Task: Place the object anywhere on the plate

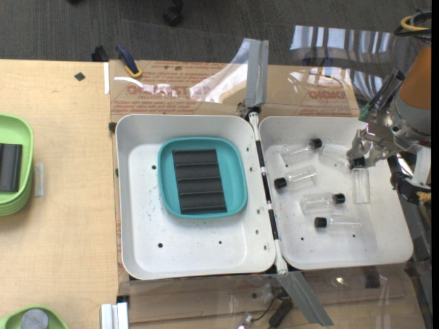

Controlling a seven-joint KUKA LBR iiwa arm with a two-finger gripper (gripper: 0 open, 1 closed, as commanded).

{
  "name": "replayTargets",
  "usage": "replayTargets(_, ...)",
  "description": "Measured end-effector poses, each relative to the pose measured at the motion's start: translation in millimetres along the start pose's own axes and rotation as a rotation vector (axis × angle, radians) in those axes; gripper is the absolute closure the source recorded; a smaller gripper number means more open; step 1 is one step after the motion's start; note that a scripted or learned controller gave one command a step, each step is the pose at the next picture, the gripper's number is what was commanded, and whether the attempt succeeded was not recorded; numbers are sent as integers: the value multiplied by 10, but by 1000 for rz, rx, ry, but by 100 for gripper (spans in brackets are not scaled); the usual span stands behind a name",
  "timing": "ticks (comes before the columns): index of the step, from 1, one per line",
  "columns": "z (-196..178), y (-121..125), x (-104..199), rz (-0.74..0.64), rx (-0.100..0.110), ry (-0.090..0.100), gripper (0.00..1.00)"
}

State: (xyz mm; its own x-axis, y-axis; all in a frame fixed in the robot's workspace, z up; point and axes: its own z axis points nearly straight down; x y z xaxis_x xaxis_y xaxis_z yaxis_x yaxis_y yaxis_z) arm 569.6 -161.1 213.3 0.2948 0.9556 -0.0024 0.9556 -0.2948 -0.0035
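**Vial at the gripper, plate still without one**

Arm comes in from the right, orange band at the frame edge. Gripper (361, 157) sits over the right side of the right bin (384, 256). A clear vial (361, 186) hangs upright straight below the fingertips — top end looks pinched between them, so I read the claw as closed on that vial. The glare on the clear plastic makes the contact point hard to see exactly.

Teal plate (167, 184) is in the left bin (137, 252), roughly centred, with a dark ribbed insert (199, 180) lying on it. Plate and held vial are well apart — the divider between the bins lies between them.

Other vials in the right bin, all lying flat on the floor:
- one with a black cap (302, 150) near the top
- one in the middle (295, 178), cap towards the divider
- one lower down (324, 201), cap to the right
- one lowest (336, 222), cap to the left

A stack of green plates (20, 201) sits on the wooden bench at the far left.
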Motion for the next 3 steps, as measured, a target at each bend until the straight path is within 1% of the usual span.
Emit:
replayTargets(1,-103,-332,670,-120,1,1,100)
replayTargets(2,231,-402,1367,-284,2,0,100)
replayTargets(3,228,-210,1945,-420,-2,-1,100)
